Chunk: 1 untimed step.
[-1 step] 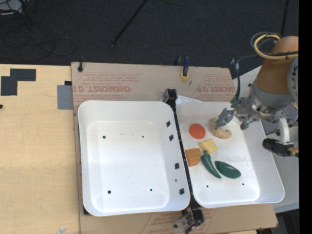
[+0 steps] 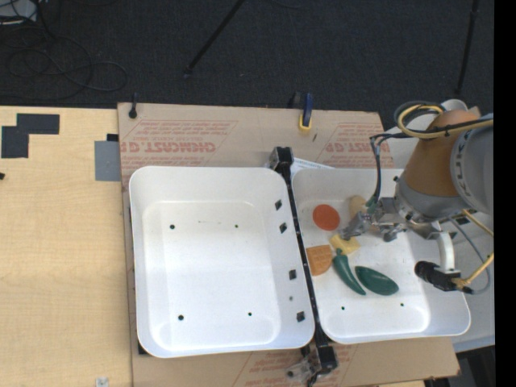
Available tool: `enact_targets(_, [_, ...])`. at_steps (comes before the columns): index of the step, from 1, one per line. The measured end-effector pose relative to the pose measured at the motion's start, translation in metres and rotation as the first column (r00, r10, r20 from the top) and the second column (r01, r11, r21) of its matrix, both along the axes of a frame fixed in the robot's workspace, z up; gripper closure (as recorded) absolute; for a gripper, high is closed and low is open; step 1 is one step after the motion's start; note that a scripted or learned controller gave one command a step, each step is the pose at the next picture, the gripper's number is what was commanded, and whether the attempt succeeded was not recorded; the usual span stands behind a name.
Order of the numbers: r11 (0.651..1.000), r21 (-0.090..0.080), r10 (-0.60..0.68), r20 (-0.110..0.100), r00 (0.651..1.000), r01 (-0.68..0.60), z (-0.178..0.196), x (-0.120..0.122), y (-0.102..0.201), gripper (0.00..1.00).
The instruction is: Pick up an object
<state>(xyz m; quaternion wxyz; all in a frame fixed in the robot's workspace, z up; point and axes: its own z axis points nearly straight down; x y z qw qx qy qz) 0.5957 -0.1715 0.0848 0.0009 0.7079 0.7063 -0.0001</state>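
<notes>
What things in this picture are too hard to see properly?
- Gripper: in the camera view it is too small and blurry to tell how its tip stands.
- Yellow piece: partly covered by the gripper, so its shape is unclear.
- Beige piece: too small to identify.
- Right bin: the arm covers its far right corner.

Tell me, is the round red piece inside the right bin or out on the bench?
Inside. The round red piece lies flat on the floor of the right bin, near the divider, just left of the gripper.
</notes>
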Motion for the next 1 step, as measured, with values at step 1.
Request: enact_targets(1, [1.000,0.004,0.009,0.000,1.000,-0.009,0.0031,0.0505,0.0696,0.00])
